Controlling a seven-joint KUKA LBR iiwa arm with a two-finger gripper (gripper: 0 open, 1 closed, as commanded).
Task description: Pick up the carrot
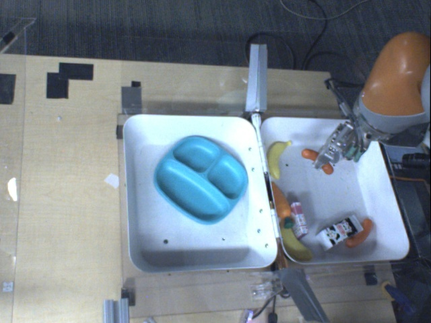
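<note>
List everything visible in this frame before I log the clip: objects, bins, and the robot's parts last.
Divided plate: one, blue, three compartments, in the left bin.
Left bin: one, white, shallow.
Right bin: one, white, shallow, beside the left bin.
Bananas: two, yellow, along the right bin's left wall, one far, one near.
Carrot: one, orange, between the bananas against the left wall.
Small bottle: one, pale with pink, beside the carrot.
Milk carton: one, white and black, near right of the right bin.
Sausage-like pieces: two, orange-red, one by the carton, one beneath the gripper.
Arm: grey with orange band, from the right.
Gripper: in the right bin's far part.
</note>
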